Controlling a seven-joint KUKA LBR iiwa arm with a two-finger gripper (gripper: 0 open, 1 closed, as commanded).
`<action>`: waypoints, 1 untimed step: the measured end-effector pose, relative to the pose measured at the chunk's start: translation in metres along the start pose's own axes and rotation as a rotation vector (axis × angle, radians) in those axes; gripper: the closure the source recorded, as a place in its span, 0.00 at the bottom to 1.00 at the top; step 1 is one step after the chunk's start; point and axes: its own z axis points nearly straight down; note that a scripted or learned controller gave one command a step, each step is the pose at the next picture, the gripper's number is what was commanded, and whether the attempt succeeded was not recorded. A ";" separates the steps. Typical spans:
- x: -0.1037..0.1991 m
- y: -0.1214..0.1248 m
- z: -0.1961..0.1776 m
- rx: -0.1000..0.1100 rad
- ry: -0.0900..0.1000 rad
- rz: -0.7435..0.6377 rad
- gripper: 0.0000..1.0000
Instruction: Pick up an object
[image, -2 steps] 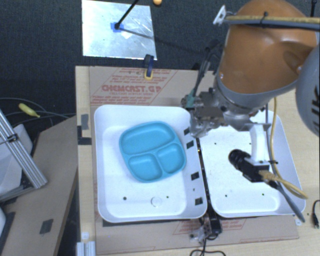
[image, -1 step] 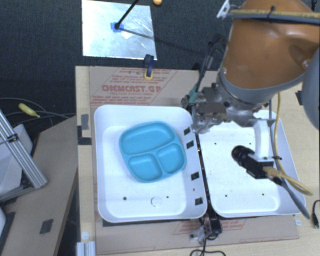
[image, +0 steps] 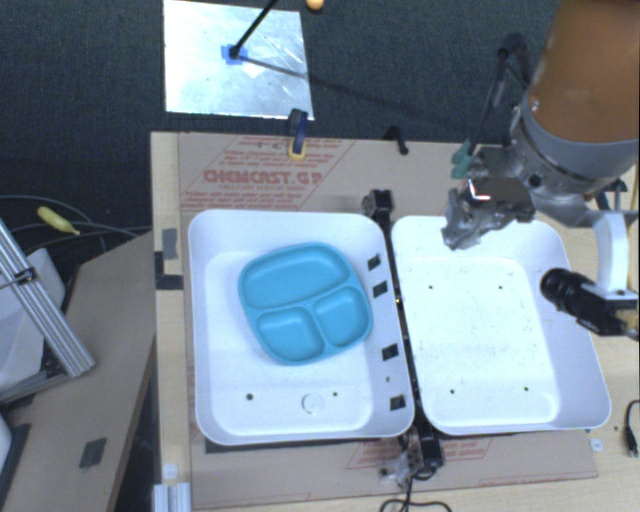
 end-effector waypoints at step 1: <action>0.028 -0.001 0.050 0.010 0.000 -0.009 1.00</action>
